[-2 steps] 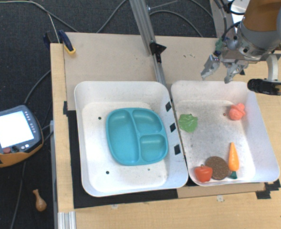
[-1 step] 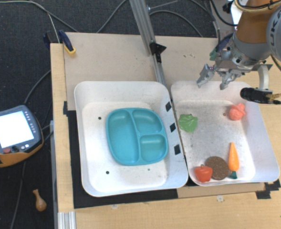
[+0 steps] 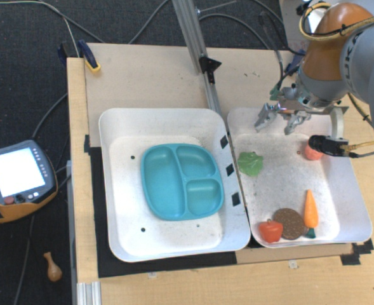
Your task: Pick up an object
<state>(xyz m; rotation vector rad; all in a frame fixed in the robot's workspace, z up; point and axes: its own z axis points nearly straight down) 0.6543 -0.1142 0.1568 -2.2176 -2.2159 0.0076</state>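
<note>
My gripper (image 3: 277,122) hangs over the back edge of the right bin (image 3: 358,215), its two fingers spread apart with nothing between them. Below it and a little to the left, a green lettuce-like piece (image 3: 251,163) lies on the bin floor. A pinkish-red object (image 3: 313,152) lies to the gripper's right, partly behind a black part of the arm. Toward the front of the bin lie an orange carrot (image 3: 310,209), a brown round patty (image 3: 291,222) and a red tomato-like piece (image 3: 270,231).
The left bin (image 3: 120,170) holds a teal divided plate (image 3: 181,180). A metal pole (image 3: 193,37) slants up behind the bins. A tablet-like pendant (image 3: 15,180) lies off the bench at left. Cables trail across the dark floor.
</note>
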